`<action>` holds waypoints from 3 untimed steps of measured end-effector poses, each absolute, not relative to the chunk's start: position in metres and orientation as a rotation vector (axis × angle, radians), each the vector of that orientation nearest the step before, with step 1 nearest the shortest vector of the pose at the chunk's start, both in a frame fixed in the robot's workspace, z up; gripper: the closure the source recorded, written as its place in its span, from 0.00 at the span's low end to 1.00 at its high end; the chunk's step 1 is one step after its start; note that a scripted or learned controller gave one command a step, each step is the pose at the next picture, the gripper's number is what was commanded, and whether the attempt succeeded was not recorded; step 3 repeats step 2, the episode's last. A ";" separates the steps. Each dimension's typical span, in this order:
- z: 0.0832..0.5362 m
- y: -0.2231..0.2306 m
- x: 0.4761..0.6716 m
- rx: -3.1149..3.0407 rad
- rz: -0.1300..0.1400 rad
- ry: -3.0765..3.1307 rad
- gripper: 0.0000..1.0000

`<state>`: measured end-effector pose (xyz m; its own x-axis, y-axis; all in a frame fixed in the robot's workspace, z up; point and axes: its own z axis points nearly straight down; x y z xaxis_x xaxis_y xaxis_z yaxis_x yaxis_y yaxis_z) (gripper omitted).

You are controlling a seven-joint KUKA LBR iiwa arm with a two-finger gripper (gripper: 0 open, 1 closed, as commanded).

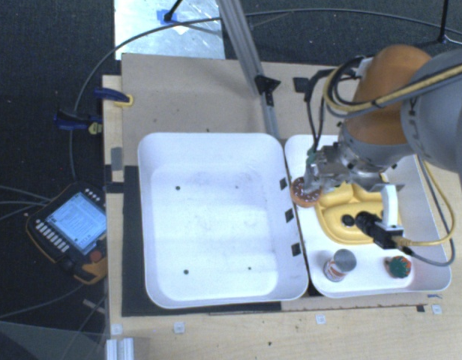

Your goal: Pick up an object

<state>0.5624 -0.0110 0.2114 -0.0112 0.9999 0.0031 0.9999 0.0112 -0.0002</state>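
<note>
Down low, arm (411,103) bent over right bin (426,280), claw (312,177) beside brown disc (304,193)

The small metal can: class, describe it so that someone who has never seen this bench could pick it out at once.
Start at the right-hand white bin, the one the grey and orange arm reaches over. Along its near edge stands the small metal can, below the big yellow object. Unlike the small green item to its right, the can is round with a shiny silver top.
</note>
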 end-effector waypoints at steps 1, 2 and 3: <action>0.208 0.049 0.554 -2.208 -0.002 -2.232 1.00; 0.213 0.104 0.556 -2.209 -0.005 -2.233 1.00; 0.213 0.104 0.556 -2.209 -0.005 -2.233 1.00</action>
